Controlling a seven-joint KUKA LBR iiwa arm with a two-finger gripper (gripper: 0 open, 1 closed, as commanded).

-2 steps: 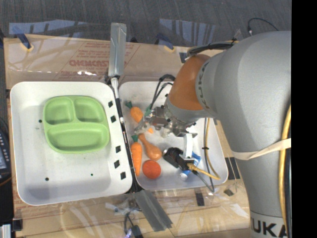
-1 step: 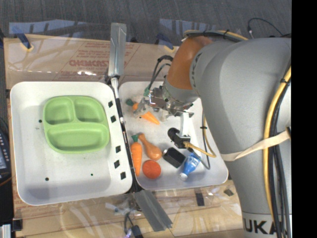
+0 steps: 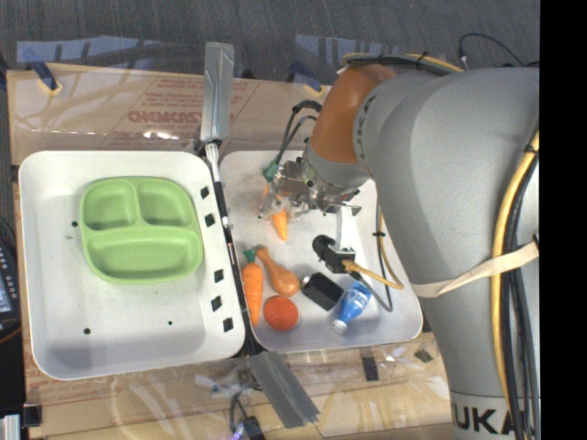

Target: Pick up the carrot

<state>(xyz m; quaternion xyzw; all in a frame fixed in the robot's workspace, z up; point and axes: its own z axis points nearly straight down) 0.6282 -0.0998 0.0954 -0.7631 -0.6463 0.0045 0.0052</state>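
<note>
We are looking at a robot lab or test cell, not a home or kitchen. A big grey industrial arm (image 3: 440, 181) with an orange band and maker's lettering on its base reaches over a bench (image 3: 138, 108) covered with cardboard under clear plastic sheeting. Two shallow white bins (image 3: 46, 337) sit side by side, joined by a metal strip (image 3: 217, 90) and black clips. Loose cables (image 3: 514, 209) run along the arm. The toy food (image 3: 275, 287) and green divided plate (image 3: 142, 227) read to us as test props, and grey carpet (image 3: 138, 7) lies beyond the bench.
</note>
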